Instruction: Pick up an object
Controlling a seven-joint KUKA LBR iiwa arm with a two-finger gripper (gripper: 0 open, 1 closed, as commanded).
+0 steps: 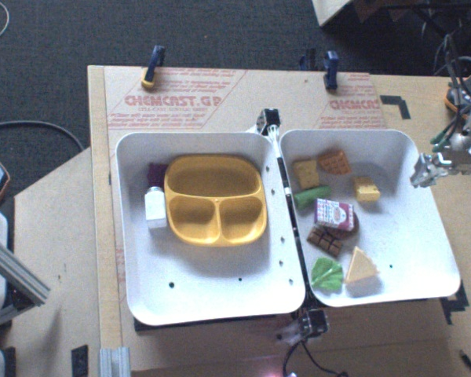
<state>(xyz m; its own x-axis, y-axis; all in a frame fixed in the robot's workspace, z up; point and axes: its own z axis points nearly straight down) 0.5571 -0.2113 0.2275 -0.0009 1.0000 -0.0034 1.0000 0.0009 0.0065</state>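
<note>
Now the claw [424,171] hangs over the right rim of the right bin [424,242], well apart from every piece inside; whether it is released or clenched I cannot tell. That bin holds the pickable things along its left half: a tan square [304,173], a waffle [334,162], a yellow block [366,189], a green pod [311,195], a pink carton [334,214], a brown bar [325,241], a green leaf [326,274] and a cheese wedge [361,267]; the left bin [212,289] holds a yellow tray [215,199], with a white bottle [155,208] and a purple piece [157,173] beside its left edge.
</note>
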